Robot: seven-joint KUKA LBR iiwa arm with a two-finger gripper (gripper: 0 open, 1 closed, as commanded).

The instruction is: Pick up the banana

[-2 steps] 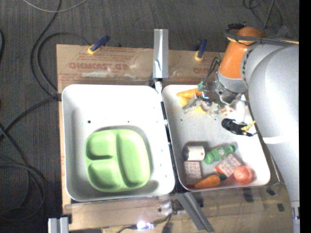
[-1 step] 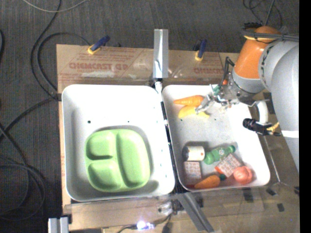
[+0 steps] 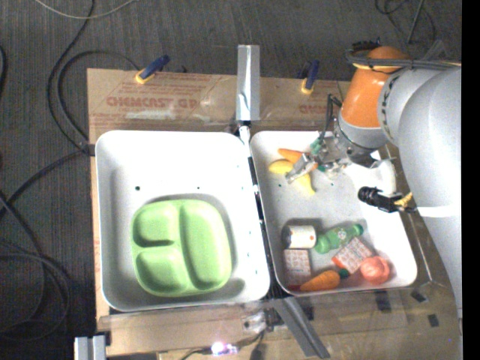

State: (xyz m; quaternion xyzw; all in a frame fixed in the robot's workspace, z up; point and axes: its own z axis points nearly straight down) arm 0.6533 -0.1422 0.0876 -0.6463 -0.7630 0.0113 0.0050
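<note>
Green tray is sitting in the left bin, no part in this. Banana is lying at the back of the right bin, w/ the gripper hanging right at it. Can't tell if it's gripping. Imo it should be clamping the middle before lifting.

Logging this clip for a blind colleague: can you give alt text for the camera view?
The end effector sits low over the banana at the top of the right bin, which also holds toy foods along its lower edge. The left bin holds a green divided tray.
</note>
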